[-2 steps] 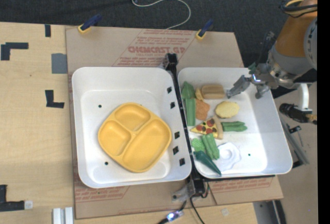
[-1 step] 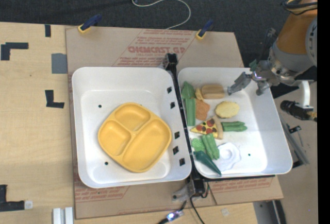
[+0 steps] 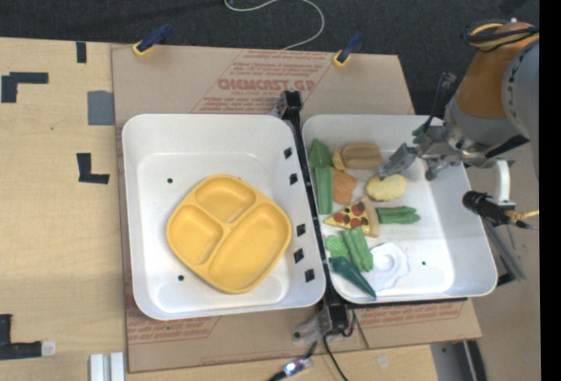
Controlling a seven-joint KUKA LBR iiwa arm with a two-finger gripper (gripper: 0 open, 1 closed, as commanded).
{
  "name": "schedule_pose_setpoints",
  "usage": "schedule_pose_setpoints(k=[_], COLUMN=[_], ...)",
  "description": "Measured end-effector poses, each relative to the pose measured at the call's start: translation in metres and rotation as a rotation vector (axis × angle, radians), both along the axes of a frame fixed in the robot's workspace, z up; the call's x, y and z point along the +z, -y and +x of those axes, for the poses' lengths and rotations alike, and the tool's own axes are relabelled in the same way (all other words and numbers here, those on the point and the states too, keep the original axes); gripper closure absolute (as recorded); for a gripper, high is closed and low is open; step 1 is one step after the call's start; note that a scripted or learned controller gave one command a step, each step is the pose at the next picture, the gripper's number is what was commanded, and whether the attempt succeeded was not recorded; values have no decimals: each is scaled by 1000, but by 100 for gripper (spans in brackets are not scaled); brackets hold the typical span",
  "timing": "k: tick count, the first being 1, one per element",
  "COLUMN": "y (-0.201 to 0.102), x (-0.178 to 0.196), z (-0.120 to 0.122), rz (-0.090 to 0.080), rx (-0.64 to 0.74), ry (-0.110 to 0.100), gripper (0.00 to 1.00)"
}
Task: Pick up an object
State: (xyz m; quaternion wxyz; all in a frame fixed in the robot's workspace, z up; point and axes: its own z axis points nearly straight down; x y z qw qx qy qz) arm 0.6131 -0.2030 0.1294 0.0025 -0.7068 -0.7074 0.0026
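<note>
Yellow potato-like piece (image 3: 387, 187) among toy food in right bin (image 3: 456, 278), claw (image 3: 412, 156) poised just above it at a slant for a pick, open-or-shut impossible to tell, nothing visibly gripped.

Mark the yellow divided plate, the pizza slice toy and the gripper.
yellow divided plate (image 3: 230, 233), camera view, on the central ridge between compartments.
pizza slice toy (image 3: 351, 216), camera view, on its topped face.
gripper (image 3: 405, 159), camera view, midway between its fingertips.
</note>
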Motion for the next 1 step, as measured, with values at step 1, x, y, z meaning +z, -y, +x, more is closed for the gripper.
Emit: schedule_pose_setpoints(k=[1], y=[-2], x=[-47], z=[0], rz=[0], rx=[1], ry=[6], gripper=[0])
